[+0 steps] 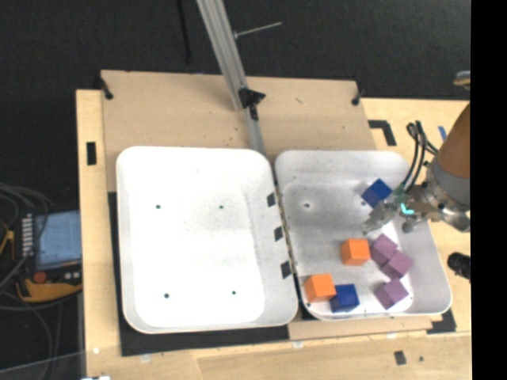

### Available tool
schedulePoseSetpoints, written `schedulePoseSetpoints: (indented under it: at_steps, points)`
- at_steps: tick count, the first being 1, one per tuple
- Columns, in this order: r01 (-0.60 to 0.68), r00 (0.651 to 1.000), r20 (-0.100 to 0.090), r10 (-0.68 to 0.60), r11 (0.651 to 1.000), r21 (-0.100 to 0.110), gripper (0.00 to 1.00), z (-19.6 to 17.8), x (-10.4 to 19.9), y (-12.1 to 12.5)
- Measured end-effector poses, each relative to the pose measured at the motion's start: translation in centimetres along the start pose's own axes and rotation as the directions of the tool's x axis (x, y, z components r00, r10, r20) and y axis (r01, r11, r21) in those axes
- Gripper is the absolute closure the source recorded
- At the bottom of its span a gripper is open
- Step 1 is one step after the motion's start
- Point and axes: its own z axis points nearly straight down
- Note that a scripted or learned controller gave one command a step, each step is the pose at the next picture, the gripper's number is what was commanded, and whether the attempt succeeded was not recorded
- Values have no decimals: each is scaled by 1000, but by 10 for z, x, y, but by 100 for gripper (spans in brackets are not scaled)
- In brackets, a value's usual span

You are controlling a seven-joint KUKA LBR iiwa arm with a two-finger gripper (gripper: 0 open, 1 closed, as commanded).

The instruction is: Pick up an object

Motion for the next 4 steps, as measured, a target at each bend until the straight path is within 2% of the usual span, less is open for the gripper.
schedulePoseSetpoints:
  at_steps: [1,2,3,4]
  points:
    - [-1,1000,1,1,1000,-4,0,-2,0,1]
    - [-3,1000,2,3,1000,1,0,44,4,-6]
    - [1,1000,8,-1,1000,-22,0,73,-2,-7]
    - [-4,1000,12,5,1000,-28,0,74,-4,-5]
